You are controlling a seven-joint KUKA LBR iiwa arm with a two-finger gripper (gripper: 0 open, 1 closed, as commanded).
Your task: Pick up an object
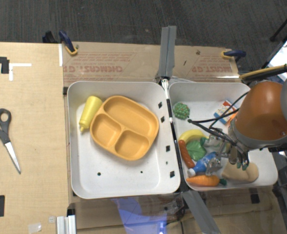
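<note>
- Camera view, lower right of frame: right bin [260, 89] holds a crowded heap of small toy food. Carrot [203, 181] lies along the bottom wall; blue bottle [203, 164] just above it, touching; red sausage [186, 154] to the left; yellow banana [190, 134] and a green leafy piece [196, 147] in the middle; green knobbly ball [181, 110] apart, toward upper left of the bin; beige piece [248, 173] at lower right.
- Handling, judged: all look like light, stiff plastic, smooth, prob. slippery. Carrot or bottle best taken across the narrow body, mid-length; neighbours crowd the sides.
- Gripper [220, 160] low over the heap, beside the blue bottle. Cables and wrist hardware clutter it; can't tell how far apart it stands, or if anything's between.
- Left bin [80, 179], centre frame: orange tray [124, 127], yellow bottle [89, 112] against its upper-left edge.
</note>
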